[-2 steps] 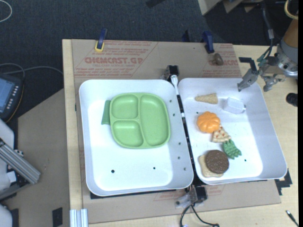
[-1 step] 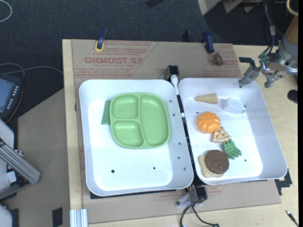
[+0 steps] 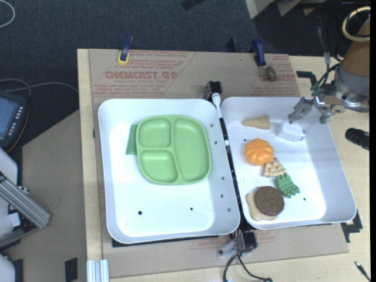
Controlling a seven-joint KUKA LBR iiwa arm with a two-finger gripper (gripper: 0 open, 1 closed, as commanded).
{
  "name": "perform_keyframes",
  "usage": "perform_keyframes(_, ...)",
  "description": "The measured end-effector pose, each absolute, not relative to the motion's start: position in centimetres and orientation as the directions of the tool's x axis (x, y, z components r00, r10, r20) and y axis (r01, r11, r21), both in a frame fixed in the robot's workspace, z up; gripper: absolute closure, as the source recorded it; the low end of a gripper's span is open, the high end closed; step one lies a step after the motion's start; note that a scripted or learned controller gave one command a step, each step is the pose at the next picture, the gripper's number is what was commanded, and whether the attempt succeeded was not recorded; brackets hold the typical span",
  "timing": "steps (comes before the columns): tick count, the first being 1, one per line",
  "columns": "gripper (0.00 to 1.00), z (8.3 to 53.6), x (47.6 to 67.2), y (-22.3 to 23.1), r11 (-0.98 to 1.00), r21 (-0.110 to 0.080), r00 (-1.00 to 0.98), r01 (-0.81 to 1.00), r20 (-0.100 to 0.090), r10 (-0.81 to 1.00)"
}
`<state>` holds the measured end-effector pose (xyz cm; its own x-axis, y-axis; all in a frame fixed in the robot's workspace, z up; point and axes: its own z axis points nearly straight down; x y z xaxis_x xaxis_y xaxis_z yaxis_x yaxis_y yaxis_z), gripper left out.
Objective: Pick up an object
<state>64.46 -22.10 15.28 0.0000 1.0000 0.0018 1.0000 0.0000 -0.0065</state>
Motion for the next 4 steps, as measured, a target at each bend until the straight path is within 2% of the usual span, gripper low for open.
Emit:
perform_keyframes(1,0.0,9.4,65.0,-21.3,0.002,-0.005,-0.002,1.0,0.003,1.0)
perform_keyframes(2,0.0,8.5,65.1,-21.1,0.003,-0.002,-0.003,1.0,0.004,1.0)
perform_keyframes(3,1.0,9.7,65.1,-21.2,0.003,0.002,-0.003,1.0,-0.001,1.0)
perform_keyframes(4,1.0,14.7,64.3,-21.0,-0.001,0.004,0.001,1.0,-0.002,1.0)
